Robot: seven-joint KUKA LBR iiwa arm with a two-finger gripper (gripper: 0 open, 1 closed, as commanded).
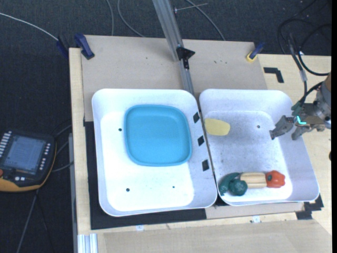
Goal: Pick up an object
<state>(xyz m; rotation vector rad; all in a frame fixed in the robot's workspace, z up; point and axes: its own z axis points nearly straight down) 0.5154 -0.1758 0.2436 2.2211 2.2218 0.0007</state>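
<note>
Both white bins point(105, 141) looked like smooth moulded plastic, the right one speckled grey. The blue tray point(158, 135) in the left bin had a matt plastic look. The bench top point(131, 62) seemed raw wood or board; the far rail point(166, 15) was brushed metal.

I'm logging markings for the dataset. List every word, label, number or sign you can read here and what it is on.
No text can be read.
Pendant: its screen shows content and there are buttons beside it, all too small and blurred to read.
Blue tray, yellow piece, green, wooden and red toy, both bins: no markings visible.
Gripper: a small teal light, no lettering.
</note>
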